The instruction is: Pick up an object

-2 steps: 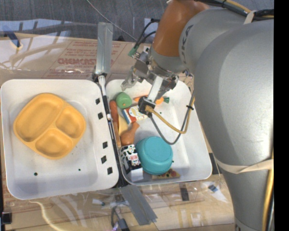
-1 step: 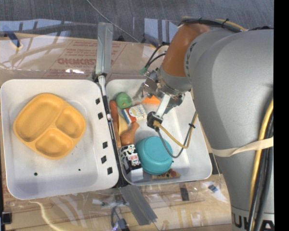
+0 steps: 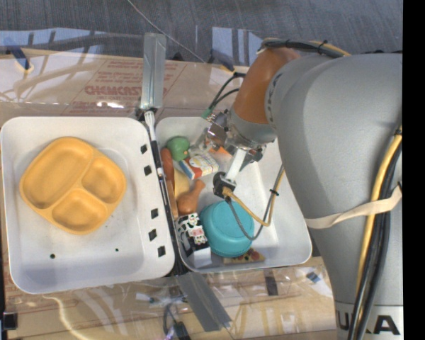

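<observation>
Grey at the wrist under its orange band, the arm comes in from the right and sets the pincer (image 3: pixel 214 140) low over the far end of the right bin (image 3: pixel 292 227). The wrist housing hides its tip, so I cannot tell whether it is released or clenched, and nothing can be seen gripped in it.

The thing nearest to it is a carton (image 3: pixel 199 166), white with red and blue print. It lies on the bin floor just beside the pincer, on the near-left side. Its long axis seems to run from far-right to near-left, with the far end pointing toward the pincer, though the shape is hard to make out.

There is one of each thing around it:
- A green ball (image 3: pixel 177 147) sits just left of the carton.
- A red sausage (image 3: pixel 168 166) lies lengthwise along the bin's left wall.
- A brown drumstick (image 3: pixel 190 196) lies nearer the camera, with its thick end toward the sausage.
- A teal bowl (image 3: pixel 227 229) stands at the near end of the bin.
- A black-and-white piece (image 3: pixel 191 232) touches the bowl's left side.

There are two bins. The left bin (image 3: pixel 28 271) holds one yellow plate (image 3: pixel 72 183) with three compartments, well apart from the pincer.
</observation>
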Robot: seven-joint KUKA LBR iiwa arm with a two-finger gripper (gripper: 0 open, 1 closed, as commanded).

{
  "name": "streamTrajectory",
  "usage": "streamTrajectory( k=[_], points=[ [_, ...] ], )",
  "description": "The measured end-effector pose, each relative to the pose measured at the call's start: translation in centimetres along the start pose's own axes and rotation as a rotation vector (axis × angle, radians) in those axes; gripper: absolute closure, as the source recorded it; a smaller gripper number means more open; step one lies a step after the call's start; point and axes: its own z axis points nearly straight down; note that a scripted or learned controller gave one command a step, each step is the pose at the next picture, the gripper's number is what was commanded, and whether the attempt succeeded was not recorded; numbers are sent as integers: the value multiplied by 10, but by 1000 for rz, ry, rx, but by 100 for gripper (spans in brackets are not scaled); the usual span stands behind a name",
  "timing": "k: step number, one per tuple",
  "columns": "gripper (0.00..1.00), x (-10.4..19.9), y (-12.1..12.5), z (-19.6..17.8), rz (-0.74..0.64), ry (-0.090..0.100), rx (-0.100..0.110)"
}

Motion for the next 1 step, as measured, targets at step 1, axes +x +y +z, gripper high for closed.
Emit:
streamTrajectory(
  k=[1],
  points=[
    [100,0,0,-11,-4,-1,1]
  ],
)
